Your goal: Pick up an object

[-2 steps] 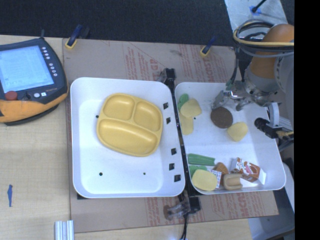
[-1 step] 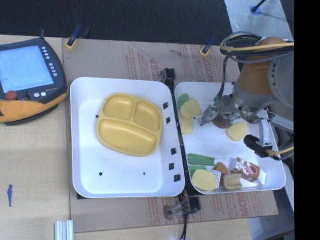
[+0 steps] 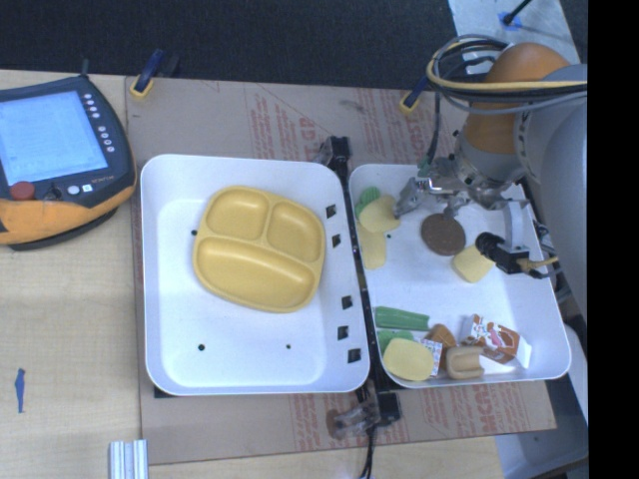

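Camera view shows the gripper [image 3: 431, 190] low in the right bin [image 3: 547, 319], just above a flat brown round disc [image 3: 442, 235] (smooth, matte). I cannot tell its grip state.

You see a light wooden bench [image 3: 60, 317] with a brown cardboard sheet [image 3: 290, 128] across it. At twelve o'clock dark carpet [image 3: 270, 13] covers the floor. At nine o'clock rests a teach pendant [image 3: 55, 158].
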`<control>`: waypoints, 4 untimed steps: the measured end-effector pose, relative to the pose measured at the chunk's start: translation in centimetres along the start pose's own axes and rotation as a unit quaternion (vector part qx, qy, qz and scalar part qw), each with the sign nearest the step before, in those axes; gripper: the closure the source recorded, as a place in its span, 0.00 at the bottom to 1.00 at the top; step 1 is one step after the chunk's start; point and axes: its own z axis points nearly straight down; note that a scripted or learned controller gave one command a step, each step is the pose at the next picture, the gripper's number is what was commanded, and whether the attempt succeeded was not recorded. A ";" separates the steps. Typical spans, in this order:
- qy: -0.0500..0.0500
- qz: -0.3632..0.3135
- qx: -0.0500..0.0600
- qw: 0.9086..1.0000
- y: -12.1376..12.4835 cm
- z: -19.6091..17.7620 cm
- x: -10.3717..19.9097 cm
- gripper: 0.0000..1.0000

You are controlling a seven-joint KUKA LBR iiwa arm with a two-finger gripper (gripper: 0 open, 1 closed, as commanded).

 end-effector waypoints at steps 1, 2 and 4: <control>0.000 0.001 0.000 1.000 -4.5 -0.1 0.0 0.00; 0.000 0.002 0.000 1.000 -8.5 -0.1 -2.8 0.00; 0.000 0.000 0.001 1.000 -12.6 0.4 -2.4 0.00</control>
